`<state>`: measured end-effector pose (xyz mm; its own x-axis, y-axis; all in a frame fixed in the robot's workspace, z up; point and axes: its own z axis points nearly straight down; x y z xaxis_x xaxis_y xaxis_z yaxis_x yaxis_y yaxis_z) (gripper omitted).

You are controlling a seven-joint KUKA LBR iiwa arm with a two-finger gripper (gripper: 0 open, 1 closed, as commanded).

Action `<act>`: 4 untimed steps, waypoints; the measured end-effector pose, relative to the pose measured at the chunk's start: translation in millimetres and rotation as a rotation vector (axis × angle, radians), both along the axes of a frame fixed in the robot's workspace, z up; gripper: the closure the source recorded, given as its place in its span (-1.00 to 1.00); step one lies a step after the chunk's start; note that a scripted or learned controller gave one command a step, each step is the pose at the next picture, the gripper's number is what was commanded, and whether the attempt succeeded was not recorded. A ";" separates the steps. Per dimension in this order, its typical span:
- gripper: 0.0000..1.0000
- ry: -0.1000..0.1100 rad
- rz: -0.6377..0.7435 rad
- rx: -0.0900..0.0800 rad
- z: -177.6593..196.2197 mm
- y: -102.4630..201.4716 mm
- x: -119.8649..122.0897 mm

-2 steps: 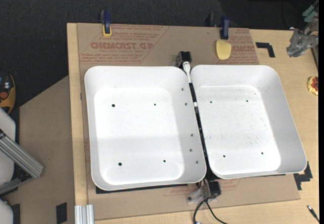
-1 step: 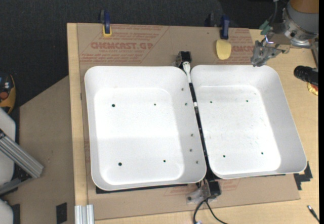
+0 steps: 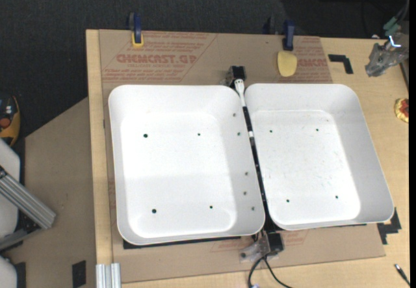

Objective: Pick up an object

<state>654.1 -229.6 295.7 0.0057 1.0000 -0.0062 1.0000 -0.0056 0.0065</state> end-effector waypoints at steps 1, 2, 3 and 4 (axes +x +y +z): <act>1.00 0.011 0.009 0.008 -59.5 56.7 3.3; 1.00 -0.003 0.004 0.001 3.9 25.1 7.7; 1.00 0.012 0.008 0.008 -45.6 83.0 -14.0; 1.00 0.000 0.016 0.008 -22.0 194.9 14.3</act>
<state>668.4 -34.7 273.7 -0.0107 0.9999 0.0018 0.9999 0.0107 0.0064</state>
